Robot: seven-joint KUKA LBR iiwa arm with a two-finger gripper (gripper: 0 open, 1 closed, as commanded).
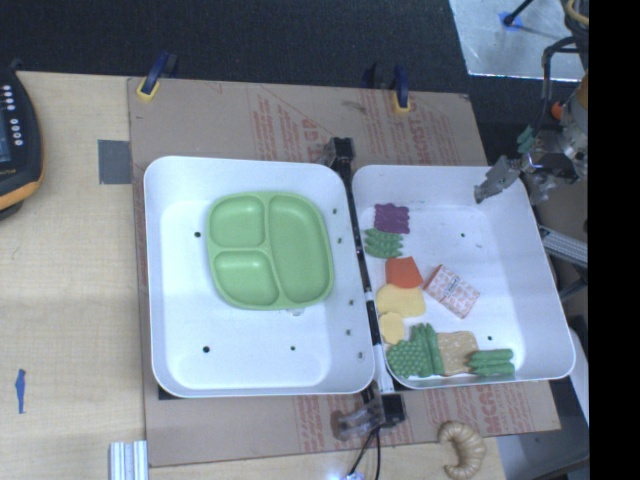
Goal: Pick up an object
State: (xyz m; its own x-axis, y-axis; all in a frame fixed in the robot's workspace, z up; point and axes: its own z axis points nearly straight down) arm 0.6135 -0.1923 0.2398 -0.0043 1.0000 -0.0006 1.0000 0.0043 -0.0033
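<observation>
Approach step: hand (497,181), finger state impossible to tell, hovers at the right bin's (520,268) far corner, toy food (405,273) lying below-left of it; next move calls for reaching down onto one piece.

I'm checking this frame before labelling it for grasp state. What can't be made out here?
- Gripper: small and blurred at the right bin's upper right rim; finger state unreadable.
- Arm above the wrist: cut off by the camera view's right edge.
- Tan cracker: partly covered by green vegetable pieces.
- Object at the left edge: cut off, identity unclear.
</observation>
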